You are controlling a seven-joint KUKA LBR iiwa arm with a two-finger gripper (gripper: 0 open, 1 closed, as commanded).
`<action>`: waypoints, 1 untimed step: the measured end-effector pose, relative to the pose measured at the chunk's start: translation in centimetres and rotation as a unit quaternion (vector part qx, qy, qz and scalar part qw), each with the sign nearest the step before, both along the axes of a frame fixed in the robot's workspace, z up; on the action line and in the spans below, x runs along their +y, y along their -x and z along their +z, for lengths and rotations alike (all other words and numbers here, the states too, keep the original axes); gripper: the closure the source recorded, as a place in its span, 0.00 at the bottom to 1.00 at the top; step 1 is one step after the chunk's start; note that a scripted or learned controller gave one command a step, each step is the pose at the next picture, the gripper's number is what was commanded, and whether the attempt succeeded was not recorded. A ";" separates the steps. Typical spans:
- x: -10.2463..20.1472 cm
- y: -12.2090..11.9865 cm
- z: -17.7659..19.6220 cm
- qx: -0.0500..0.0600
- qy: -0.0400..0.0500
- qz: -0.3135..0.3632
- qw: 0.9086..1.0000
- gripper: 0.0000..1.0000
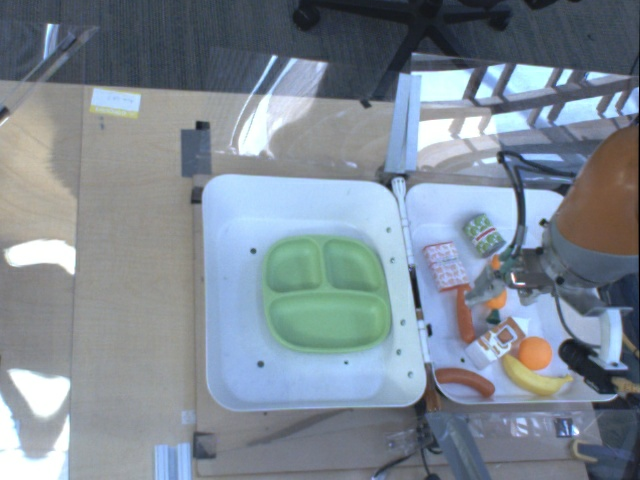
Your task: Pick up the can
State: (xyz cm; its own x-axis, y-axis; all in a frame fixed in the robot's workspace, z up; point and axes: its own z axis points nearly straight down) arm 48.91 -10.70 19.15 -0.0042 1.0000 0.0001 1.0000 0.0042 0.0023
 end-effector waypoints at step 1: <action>-7.4 0.1 -9.9 -0.001 0.000 -0.021 1.000 0.00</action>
State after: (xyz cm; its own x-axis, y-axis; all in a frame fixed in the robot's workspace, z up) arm 48.84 -18.14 9.28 0.0385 0.9993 -0.0004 0.9992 -0.0385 0.0045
